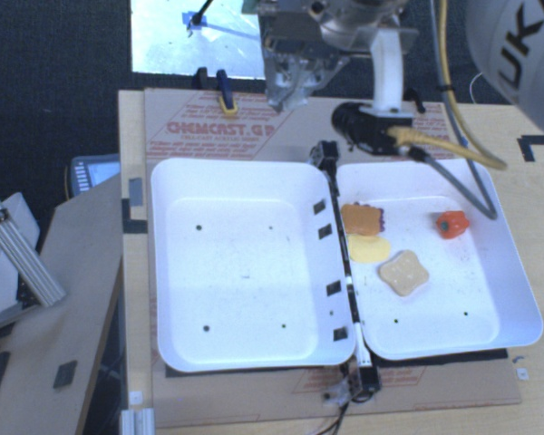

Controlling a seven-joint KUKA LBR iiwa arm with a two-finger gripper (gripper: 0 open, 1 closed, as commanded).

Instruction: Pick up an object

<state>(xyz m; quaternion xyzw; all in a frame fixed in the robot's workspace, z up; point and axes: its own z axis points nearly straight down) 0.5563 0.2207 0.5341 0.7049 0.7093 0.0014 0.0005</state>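
The gripper [286, 84] hangs high above the back edge of the bench, well clear of both bins, probably parked there so the camera sees the objects; its tip is too blurred to read, so I cannot tell its state. All candidates sit in the right bin [499, 320]: an orange-and-purple block [363, 218] touching a yellow disc [370, 249], a tan toast-like piece [403, 273] just beside them, and a red pepper-like piece [451, 225] lying apart, likely the easiest pick
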